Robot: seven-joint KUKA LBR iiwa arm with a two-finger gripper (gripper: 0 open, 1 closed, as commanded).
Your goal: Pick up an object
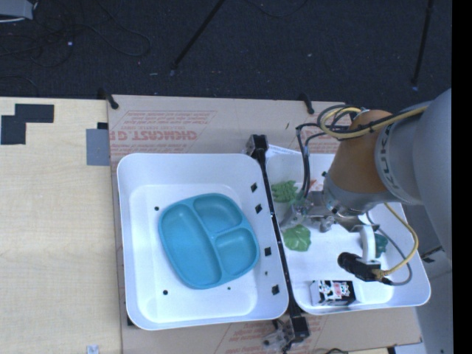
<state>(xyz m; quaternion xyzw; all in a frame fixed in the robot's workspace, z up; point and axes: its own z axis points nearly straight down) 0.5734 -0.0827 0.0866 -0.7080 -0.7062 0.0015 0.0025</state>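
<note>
- Grey arm [413,153] reaches in; metal two-finger gripper [308,216] is low in the white right bin [413,290].
- Finger state: apparently unclear.
- Crinkled green leafy pieces [297,237] lie just beside the gripper.

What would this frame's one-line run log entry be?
arm: over right bin | gripper: low between two green leafy pieces | grasp: unconfirmed | left bin: blue divided plate
</note>
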